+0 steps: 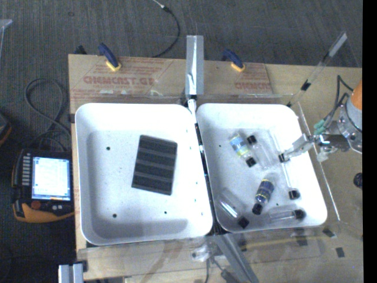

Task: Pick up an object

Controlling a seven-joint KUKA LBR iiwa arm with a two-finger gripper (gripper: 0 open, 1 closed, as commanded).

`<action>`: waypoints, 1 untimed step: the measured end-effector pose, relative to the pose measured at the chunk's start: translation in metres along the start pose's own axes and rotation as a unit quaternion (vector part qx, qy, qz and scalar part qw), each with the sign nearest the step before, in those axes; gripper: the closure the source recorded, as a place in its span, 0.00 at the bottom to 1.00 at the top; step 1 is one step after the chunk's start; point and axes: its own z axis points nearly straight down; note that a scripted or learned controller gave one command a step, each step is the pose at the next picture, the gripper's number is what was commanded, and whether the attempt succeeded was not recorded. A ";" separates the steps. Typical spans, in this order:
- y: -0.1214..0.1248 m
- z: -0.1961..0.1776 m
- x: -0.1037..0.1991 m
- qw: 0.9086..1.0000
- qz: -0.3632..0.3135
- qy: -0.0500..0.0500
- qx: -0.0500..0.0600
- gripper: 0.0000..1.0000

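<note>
Two shallow white bins sit side by side on the bench [88, 78], which fills the middle of the frame. The left bin [94, 217] holds a dark ribbed rectangular pad [155, 164], lying flat and slightly tilted near the bin's centre.

The right bin [221, 119] holds a scatter of small clear vials with black caps. One vial with a bluish label [239, 144] lies in the upper middle of that bin, with a black cap [251, 139] just beside it on the right and another black-capped vial [251, 161] just below. A dark blue bottle with a black cap [263, 194] lies tilted in the lower middle. Further clear vials lie along the bottom edge: one at lower left [231, 211] and one at lower right [285, 215].

The arm enters from the right edge of the frame, its orange band [358, 95] at the upper right. The gripper [284, 156] reaches over the right bin's right side, its thin tip above the bin floor near the clear vials. Whether the jaws are open or closed cannot be told at this size, and no object can be made out between them.

A handheld control pendant [44, 183] with a lit screen lies on the floor at the left of the frame.
</note>
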 end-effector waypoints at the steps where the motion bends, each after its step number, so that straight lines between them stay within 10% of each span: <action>1: 0.048 0.140 -0.022 1.000 -0.029 0.000 0.000 0.00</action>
